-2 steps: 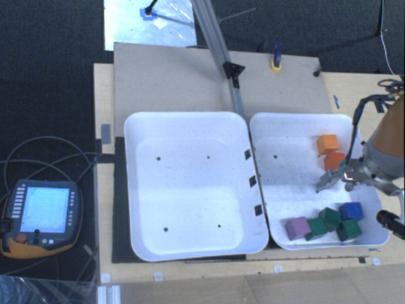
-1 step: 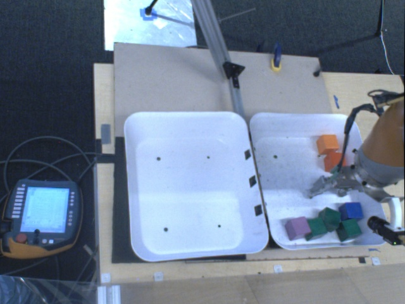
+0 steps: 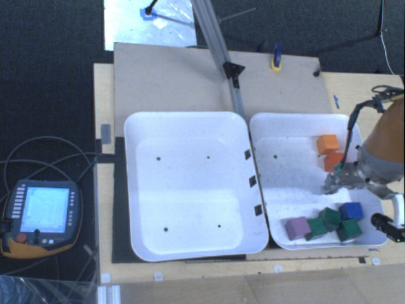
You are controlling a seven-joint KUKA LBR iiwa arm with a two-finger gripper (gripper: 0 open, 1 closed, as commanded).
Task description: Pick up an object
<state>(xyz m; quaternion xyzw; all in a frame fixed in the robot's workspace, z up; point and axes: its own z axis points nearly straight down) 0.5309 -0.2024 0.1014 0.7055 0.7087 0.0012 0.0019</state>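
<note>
Orange foam cubes (image 3: 328, 144) sit ungrasped in the right white bin (image 3: 278, 138); gripper (image 3: 335, 183) hovers beside them, its grasp state unclear; pickup remains.

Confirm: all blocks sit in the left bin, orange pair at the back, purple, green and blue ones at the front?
Wrong bin. The camera view shows the orange blocks at the back and the purple block, green blocks and blue block at the front of the right bin.
</note>
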